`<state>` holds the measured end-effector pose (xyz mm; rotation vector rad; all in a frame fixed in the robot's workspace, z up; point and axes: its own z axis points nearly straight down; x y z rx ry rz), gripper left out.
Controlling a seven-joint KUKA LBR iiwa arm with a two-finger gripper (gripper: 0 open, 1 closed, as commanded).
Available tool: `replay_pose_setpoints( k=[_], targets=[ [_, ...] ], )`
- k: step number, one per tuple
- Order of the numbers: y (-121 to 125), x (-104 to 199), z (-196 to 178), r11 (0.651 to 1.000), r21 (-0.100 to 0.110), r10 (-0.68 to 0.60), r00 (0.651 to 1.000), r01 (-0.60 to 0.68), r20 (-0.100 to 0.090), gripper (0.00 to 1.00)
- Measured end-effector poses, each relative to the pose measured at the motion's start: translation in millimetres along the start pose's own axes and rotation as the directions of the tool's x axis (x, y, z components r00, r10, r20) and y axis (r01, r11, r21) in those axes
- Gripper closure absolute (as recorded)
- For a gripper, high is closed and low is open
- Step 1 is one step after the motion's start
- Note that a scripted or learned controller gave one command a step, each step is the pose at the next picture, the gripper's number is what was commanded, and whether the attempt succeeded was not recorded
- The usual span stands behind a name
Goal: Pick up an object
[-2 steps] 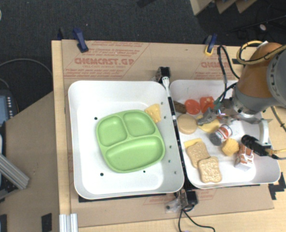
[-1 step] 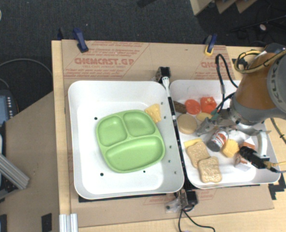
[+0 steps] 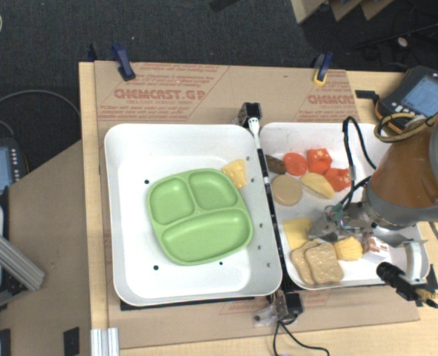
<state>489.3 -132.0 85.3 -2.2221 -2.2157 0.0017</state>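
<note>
Cardboard-topped bench [image 3: 167,95] bears two white bins [image 3: 130,199], dark carpet [image 3: 41,35] around.

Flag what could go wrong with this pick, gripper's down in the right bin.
1. The gripper sits low among crowded food pieces: crackers, a yellow chunk and a cheese slice. It may nudge neighbours or catch two.
2. The arm hides what lies beneath it, so any grasp goes unconfirmed.
3. The black cable hangs over the tomato pieces and could snag.
</note>
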Motion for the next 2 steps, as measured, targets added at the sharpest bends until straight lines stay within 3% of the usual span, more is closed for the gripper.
replay_pose_setpoints(
  k=[1,2],
  targets=[
    [3,0,-10,1.0,-0.006,-0.001,1.0,0.001,0.003,1.0],
    [-9,64,-165,1.0,-0.017,-0.011,1.0,0.011,0.002,1.0]
  ],
)
